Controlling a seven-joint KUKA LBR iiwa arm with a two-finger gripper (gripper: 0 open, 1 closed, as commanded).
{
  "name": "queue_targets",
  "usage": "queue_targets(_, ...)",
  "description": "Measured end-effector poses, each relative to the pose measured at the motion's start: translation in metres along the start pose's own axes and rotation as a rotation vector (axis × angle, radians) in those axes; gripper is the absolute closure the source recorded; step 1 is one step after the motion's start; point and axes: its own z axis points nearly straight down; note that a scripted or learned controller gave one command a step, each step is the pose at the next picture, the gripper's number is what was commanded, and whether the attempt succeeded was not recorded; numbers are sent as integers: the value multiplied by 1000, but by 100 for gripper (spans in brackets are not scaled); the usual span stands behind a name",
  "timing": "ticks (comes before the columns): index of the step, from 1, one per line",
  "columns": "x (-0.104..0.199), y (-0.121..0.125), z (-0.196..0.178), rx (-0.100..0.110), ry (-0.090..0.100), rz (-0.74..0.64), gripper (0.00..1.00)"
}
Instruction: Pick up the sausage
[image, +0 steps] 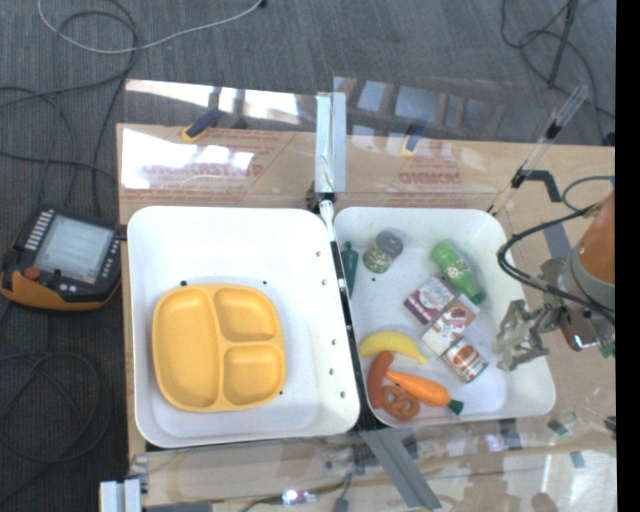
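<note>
The sausage (378, 373) is a reddish-brown curved piece lying at the front of the right bin (520, 400). It is wedged between a yellow banana (393, 345) and an orange carrot (421, 389). My gripper (521, 336) hovers over the right side of that bin, well to the right of the sausage and apart from it. Its grey fingers stand open with nothing between them.
The right bin also holds a brown pretzel-like piece (401, 404), a small can (465, 360), two small cartons (431, 299), a green bottle (458, 270), a round tin (382, 251) and a dark green item (349, 266). The left bin (150, 230) holds a yellow divided tray (219, 346).
</note>
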Motion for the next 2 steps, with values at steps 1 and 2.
queue_targets(1,-9,0,-46,-1,-3,-260,100)
queue_targets(2,-22,-1,13,-3,-1,-14,100)
